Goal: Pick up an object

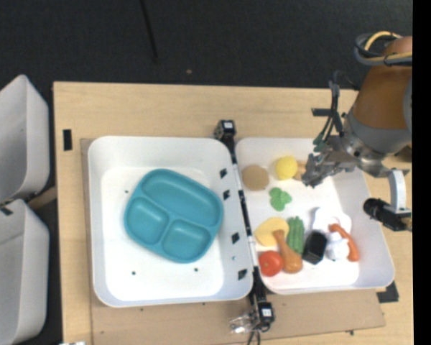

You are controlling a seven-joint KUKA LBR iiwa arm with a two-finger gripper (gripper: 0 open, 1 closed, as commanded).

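Note:
The right bin [370, 264] holds several toy foods: a yellow lemon [286, 167], a tan round cookie [256, 177], a green broccoli piece [279, 198], a yellow slice [268, 231], a green pod [296, 232], a brown drumstick [288, 253], a red tomato [270, 263], a black block [314, 247] and a white and orange piece [339, 241]. My gripper [312, 175] hangs over the bin's back right part, just right of the lemon. Nothing shows between its fingers.
The left bin [108, 279] holds a blue divided plate [173, 215]. A black divider rail [237, 200] runs between the bins. The grey and orange arm [377, 113] leans in from the right. White boxes [11, 164] stand off the bench's left edge.

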